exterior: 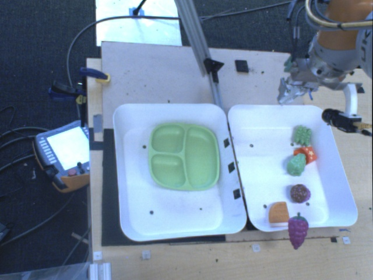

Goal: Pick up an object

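Several toy foods lie on the right side of the right bin (262, 174). From back to front they are a green leafy piece (302, 135), a small orange-red piece (309, 154) touching a light green piece (296, 165), and a dark brown ball (299, 193). An orange block (278, 213) follows, and a purple grape bunch (298, 230) hangs over the front rim. My gripper (289, 92) hovers above the back rim of this bin, behind the leafy piece and apart from every object. Nothing shows held in it.
The left bin (131, 203) holds a green divided plate (185, 156). A slanted metal pole (195, 28) ends at a black clamp behind the bins. A black part (341, 118) sticks out near the right bin's back right corner. A handheld pendant (64, 153) lies left of the bench.
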You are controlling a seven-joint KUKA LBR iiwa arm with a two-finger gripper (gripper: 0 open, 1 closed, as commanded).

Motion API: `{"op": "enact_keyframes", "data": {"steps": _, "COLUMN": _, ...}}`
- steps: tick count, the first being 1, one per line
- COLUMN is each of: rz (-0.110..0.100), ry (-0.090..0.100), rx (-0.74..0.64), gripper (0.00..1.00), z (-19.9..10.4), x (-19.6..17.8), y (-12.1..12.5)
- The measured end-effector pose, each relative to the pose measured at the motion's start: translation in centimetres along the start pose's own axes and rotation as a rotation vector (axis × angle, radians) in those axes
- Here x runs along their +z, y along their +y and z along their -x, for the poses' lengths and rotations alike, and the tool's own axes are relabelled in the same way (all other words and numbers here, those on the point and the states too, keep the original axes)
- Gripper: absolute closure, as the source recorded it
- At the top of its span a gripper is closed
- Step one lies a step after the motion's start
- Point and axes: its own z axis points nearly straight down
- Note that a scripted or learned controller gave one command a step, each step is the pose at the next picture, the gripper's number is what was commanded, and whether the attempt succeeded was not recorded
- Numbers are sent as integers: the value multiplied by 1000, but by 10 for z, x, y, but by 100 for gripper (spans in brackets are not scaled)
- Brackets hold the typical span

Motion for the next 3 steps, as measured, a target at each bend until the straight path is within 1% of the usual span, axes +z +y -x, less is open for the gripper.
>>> {"op": "enact_keyframes", "data": {"steps": 1, "rz": -1, "ry": 1, "rx": -1, "gripper": 100, "z": -56, "x": 20, "y": -7}}
{"op": "enact_keyframes", "data": {"steps": 2, "rz": 0, "ry": 1, "rx": -1, "gripper": 100, "z": -114, "x": 30, "y": -13}}
{"op": "enact_keyframes", "data": {"steps": 3, "rz": -1, "ry": 1, "rx": -1, "gripper": 100, "z": -171, "x": 51, "y": -8}}
